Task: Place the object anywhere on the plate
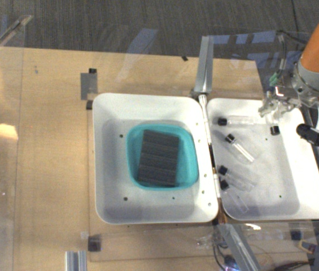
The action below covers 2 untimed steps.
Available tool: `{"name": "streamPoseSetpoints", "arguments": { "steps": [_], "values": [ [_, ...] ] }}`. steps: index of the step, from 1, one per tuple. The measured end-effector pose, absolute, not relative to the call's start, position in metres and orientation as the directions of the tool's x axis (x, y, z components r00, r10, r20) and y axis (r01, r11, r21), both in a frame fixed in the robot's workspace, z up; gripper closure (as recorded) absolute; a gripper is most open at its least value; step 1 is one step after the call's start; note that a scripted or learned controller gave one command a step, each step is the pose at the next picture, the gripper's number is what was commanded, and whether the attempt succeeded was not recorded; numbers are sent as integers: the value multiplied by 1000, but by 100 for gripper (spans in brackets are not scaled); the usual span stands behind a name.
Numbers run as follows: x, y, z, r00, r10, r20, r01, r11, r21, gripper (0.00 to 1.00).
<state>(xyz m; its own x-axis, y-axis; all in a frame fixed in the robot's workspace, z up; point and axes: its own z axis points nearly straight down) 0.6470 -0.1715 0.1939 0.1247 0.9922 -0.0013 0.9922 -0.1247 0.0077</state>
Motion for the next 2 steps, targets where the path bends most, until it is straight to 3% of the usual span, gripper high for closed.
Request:
{"name": "streamPoseSetpoints", "arguments": {
  "steps": [1, 2],
  "values": [
    [553, -143, 170, -100, 995, -1, 995, 100, 5, 100],
    [553, -143, 170, -100, 995, -1, 995, 100, 5, 0]
  ]
}}
